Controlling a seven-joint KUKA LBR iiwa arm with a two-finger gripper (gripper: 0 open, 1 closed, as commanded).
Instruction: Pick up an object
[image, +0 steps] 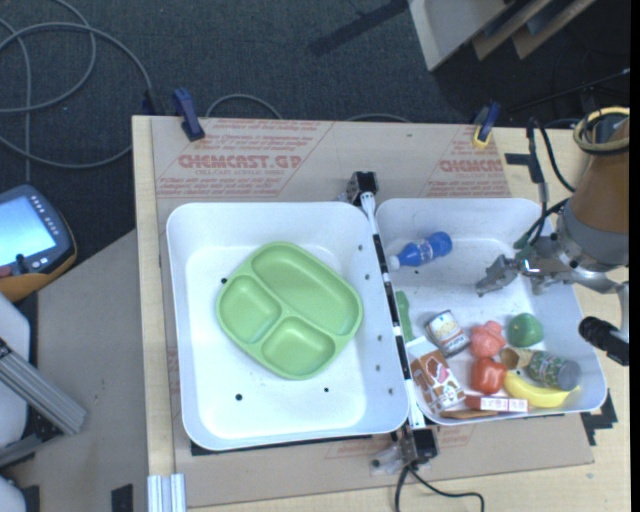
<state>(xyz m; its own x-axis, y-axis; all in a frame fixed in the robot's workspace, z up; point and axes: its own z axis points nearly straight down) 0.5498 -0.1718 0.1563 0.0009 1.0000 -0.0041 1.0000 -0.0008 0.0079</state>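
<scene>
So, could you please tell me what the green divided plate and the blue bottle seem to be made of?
The green divided plate looks like moulded plastic with a smooth, fairly matte finish: uniform colour, soft rounded compartment edges. The blue bottle in the right bin is probably plastic too, slightly glossy with a paler cap end, though it is too small to be sure.

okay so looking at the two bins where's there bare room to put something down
Left bin: bare white floor rings the green divided plate, widest along its near edge. Right bin: a bare strip lies along the far wall behind the blue bottle. Its near half is crowded with the banana, tomato and packets, below the gripper.
</scene>
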